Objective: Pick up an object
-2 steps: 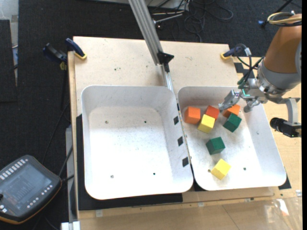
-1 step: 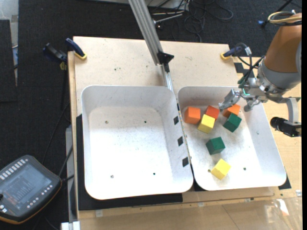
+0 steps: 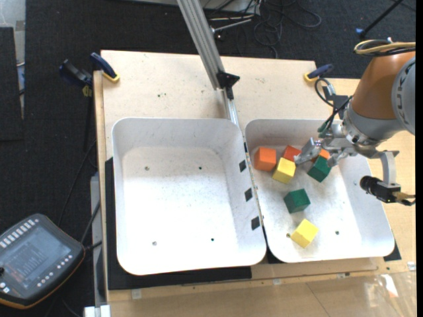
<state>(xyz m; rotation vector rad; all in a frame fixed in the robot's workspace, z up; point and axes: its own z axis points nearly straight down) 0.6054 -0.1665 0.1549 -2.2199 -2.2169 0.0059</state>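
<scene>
Camera view, my end effector (image 3: 316, 156): low in the far part of the right bin (image 3: 370, 240), in among a cluster of blocks; my arm comes in from the right over that bin's right rim.
Camera view, grip state: I cannot tell how wide it stands, nor whether anything is in its grasp; blocks crowd it on both sides.
Camera view, far cluster: orange block (image 3: 266, 158), red block (image 3: 291, 153), yellow block (image 3: 285, 170) and dark green block (image 3: 320, 169), all close together, the green one just right of my end effector and the yellow one just left and nearer.
Camera view, loose blocks: second green block (image 3: 297, 200) mid-bin, well apart from the walls; second yellow block (image 3: 305, 232) nearer, close to the near rim.
Camera view, open room: the right part of the right bin's floor is bare between the blocks and the right wall.
Camera view, left bin (image 3: 132, 177): broad white floor, its right rim touching the right bin's left rim.
Camera view, counter (image 3: 165, 78): bare pale strip beyond both bins, clamps at the far corners.
</scene>
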